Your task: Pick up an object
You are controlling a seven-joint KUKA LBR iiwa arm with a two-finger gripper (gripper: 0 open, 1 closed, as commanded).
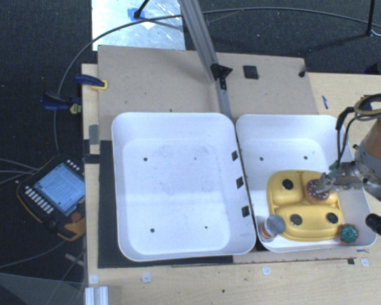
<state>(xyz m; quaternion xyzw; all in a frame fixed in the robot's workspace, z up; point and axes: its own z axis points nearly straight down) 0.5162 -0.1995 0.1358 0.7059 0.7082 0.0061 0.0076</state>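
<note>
The right bin (286, 138) holds a big yellow moulded piece (301, 216) with dark round holes, lying toward the front. A small brown-red round thing (316, 191) sits on its upper right part. At the bin's front left corner lies a small object with a grey cap (272, 225), and a teal ball (348, 234) rests at the front right corner. The arm (374, 151) reaches in from the right, and my gripper (324, 184) is down at the brown-red round thing, on top of the yellow piece.
The left bin (171, 183) stands beside the right one, with a dividing rim and black clips (239, 183) between them. A grey pole (200, 30) slants over the back of the bench. A handheld control pendant (54, 192) lies off the bench to the left.
</note>
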